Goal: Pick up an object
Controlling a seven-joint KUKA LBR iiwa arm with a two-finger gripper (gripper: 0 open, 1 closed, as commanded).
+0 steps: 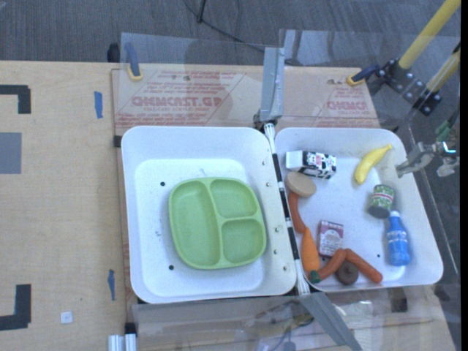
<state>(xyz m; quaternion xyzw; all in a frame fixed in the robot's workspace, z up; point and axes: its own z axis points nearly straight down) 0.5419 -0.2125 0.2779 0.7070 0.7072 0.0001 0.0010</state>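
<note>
The tool (430,157) hangs at the right bin's (428,269) far right rim; its opening I cannot tell. Nearest lies the yellow plastic banana (371,163), just left: best descend centred, straddling its narrow body.

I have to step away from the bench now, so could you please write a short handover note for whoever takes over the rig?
Gripper: at the right bin's far right rim, near the banana; nothing seen in it.
Right bin holds: banana, cow-patterned toy, green can, blue bottle, small red box, carrots, a brown round piece, a dark ring.
Left bin: green divided plate.
Done: nothing picked yet.
Left: grasp one object and lift it; the banana and can look closest.
</note>
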